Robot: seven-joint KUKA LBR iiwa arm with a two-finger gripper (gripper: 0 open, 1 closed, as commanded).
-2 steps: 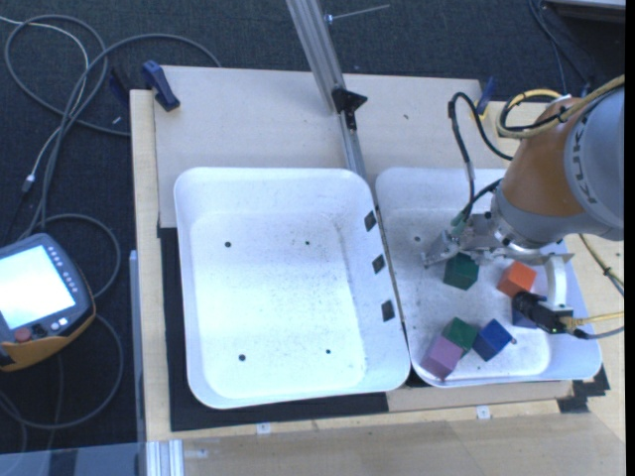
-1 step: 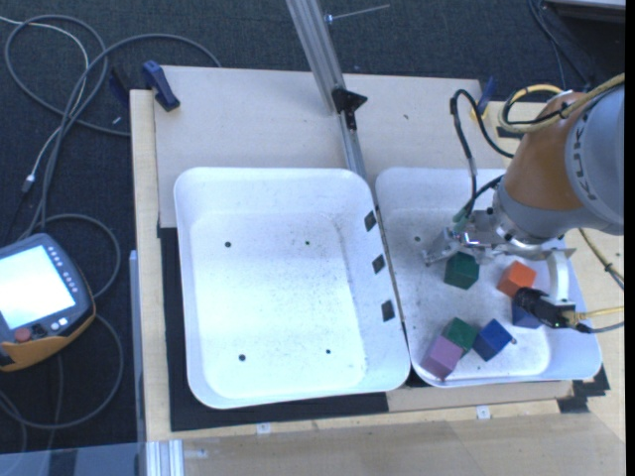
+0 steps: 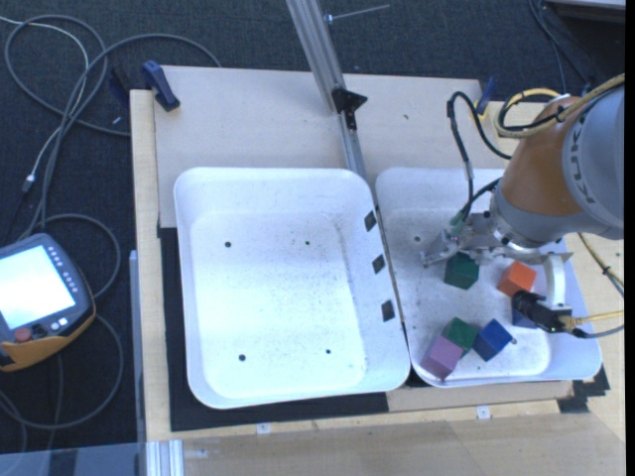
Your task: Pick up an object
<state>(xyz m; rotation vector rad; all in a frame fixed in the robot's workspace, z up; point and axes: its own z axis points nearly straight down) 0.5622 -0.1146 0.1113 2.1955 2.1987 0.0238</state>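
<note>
Arm [image 3: 571, 172]: grey casing with an orange band, entering from the right of the frame and cut off by its edge; its bulk covers the upper right corner of the right bin [image 3: 417, 191]. Jaws: hard to make out under the wrist, thin metallic fingers [image 3: 437, 257] blurred against the speckled bin floor; whether they stand released or clenched cannot be told.

Green block [image 3: 460, 271]: small dark cube, matte, lying in the right bin just below and beside the jaws [image 3: 454, 250], at centre right of the frame; contact with them is unclear.

Orange block [image 3: 516, 280]: small cube, right of the green block, partly overlapped by a white bracket on the arm.

Second green block [image 3: 460, 330], blue block [image 3: 492, 339], purple block [image 3: 444, 355]: cubes clustered near the right bin's lower edge, close together, apart from the jaws.

Left bin [image 3: 198, 191]: shallow white tray, rounded corners, floor speckled with dark flecks.

Counter [image 3: 248, 117]: pale wooden board carrying both bins.

Metal post [image 3: 317, 43]: slanted aluminium strut, top cut off by the frame's upper edge.

Handheld screen unit [image 3: 40, 296]: orange-cased, at far left on dark carpet, partly cut off.
</note>
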